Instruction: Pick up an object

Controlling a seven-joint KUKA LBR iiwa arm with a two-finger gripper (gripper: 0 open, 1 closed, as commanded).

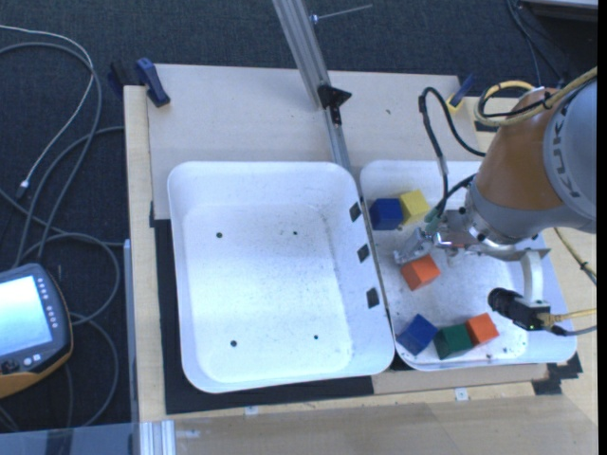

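I see the left bin (266, 273) beside the right bin (531, 349); my arm (531, 169) reaches over the latter. The gripper (417, 251) sits just above an orange block (421, 273); its jaw state I cannot tell. Blue block (386, 213) touches yellow block (414, 205).

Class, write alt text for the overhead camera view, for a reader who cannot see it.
A grey and orange robot arm reaches from the right into the right bin, its gripper just above an orange block. Blue, yellow, green and orange blocks lie around it; the left bin sits alongside.
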